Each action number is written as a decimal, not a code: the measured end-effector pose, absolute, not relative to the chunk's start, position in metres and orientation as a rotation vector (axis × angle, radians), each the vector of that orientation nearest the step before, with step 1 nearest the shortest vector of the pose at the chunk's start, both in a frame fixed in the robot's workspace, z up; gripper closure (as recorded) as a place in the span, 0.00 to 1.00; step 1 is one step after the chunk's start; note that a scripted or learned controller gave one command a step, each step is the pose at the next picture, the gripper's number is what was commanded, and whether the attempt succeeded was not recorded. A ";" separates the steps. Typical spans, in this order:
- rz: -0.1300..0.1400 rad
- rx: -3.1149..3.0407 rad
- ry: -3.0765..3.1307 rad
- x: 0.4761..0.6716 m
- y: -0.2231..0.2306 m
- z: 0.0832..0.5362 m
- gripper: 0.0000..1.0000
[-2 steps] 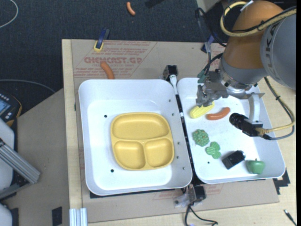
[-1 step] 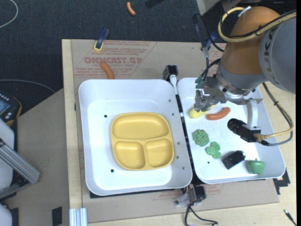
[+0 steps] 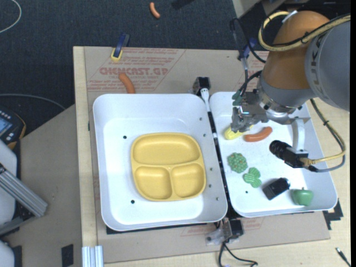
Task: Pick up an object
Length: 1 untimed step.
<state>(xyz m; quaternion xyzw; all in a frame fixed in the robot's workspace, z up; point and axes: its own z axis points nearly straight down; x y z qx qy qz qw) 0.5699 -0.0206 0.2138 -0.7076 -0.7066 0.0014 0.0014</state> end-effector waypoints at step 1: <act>-0.001 -2.221 -2.223 0.571 -0.011 0.218 1.00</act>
